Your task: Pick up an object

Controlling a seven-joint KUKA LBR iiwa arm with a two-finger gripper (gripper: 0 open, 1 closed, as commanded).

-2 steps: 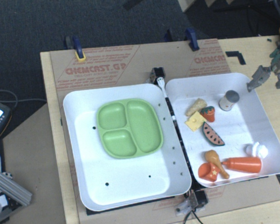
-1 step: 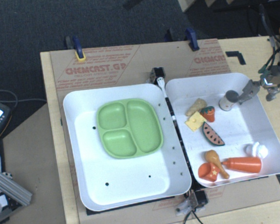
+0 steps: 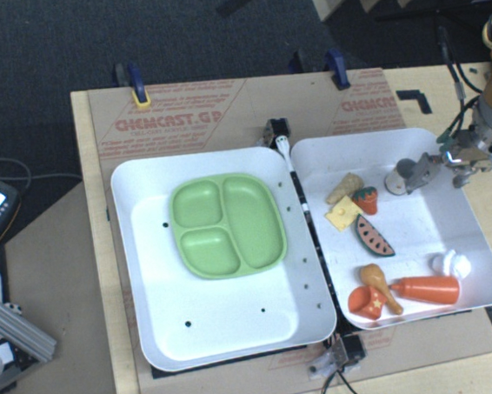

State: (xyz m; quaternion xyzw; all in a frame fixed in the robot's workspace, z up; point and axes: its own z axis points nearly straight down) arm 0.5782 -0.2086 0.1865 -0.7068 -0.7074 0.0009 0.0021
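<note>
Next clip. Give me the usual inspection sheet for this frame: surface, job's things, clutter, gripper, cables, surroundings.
Surface: brown board with red lettering, held by two blue clamps at the far edge; two white bins side by side.
Job's things: right bin holds a cheese wedge, strawberry, watermelon slice, chicken leg, carrot, a small white item and a red piece.
Clutter: green divided plate in the left bin.
Gripper: gripper over the right bin's far right part; jaws' state unclear, nothing seen held.
Cables: wires at the near edge; a white cable on the floor, left.
Surroundings: dark carpet.
</note>
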